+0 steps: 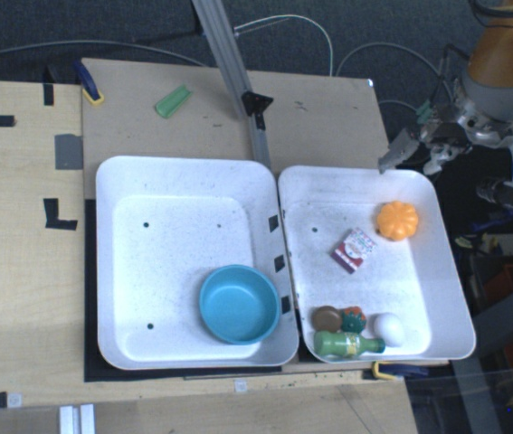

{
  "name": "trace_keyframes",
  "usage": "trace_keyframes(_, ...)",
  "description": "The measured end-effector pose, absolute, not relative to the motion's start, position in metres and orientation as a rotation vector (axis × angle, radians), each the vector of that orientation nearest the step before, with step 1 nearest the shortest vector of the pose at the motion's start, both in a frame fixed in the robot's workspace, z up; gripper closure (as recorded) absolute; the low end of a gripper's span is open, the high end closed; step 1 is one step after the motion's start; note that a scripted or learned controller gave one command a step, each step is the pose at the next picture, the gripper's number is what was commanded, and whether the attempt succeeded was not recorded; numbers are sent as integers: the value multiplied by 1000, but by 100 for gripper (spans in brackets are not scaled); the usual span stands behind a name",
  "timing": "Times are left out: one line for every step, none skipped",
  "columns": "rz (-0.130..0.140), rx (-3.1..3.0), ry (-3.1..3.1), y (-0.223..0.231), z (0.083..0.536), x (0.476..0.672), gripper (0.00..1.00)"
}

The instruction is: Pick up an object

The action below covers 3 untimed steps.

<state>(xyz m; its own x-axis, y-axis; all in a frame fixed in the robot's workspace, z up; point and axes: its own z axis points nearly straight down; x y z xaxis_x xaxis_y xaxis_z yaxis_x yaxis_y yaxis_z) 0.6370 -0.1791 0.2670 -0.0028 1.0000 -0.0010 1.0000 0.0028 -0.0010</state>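
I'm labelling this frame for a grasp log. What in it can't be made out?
- Gripper, camera view: small and dark at the right bin's far corner; finger state unreadable.
- Brown and teal items: packed against the green bottle, too small to identify.
- Small packet: print blurred.

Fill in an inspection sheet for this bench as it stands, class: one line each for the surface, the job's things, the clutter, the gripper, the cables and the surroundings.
Surface: bench bearing two white bins, left bin and right bin, side by side.
Job's things: in the right bin, an orange pumpkin, a small red-and-white carton, a brown piece, a green bottle and a white egg; in the left bin, a blue bowl.
Clutter: green block on the bench behind the bins.
Gripper: gripper above the right bin's far corner, holding nothing seen.
Cables: white cable looping behind the bench.
Surroundings: dark floor; grey slanted pole.
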Motion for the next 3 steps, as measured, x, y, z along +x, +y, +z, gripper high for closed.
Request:
trace_keyframes(-3,2218,2224,-179,267,637,0)
trace_keyframes(-7,2223,2227,-169,210,633,0)
trace_keyframes(-7,2221,2228,-166,161,641,0)
